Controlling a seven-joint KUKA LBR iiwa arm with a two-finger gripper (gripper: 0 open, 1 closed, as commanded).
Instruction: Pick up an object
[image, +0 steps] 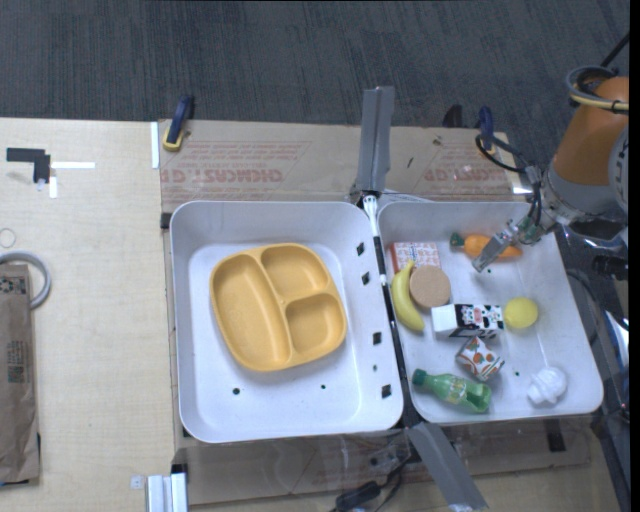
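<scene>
My gripper (487, 256) reaches down into the back of the right bin (580, 340), right over an orange carrot (476, 243) with a green end. It partly covers the carrot's right half. Whether it touches or holds the carrot cannot be made out. In the same bin lie a banana (404, 299), a tan round disc (431, 287), a black-and-white carton (468, 318) and a yellow lemon (521, 314). Nearer the front are a patterned cube (479, 358), a green bottle (453, 390) and a white crumpled object (547, 385).
A red-and-white packet (412, 254) lies behind the disc. The left bin (190, 330) holds a yellow divided plate (280, 305). A grey divider post (375, 140) stands behind the two bins. The arm's orange band (590, 130) is at the right edge.
</scene>
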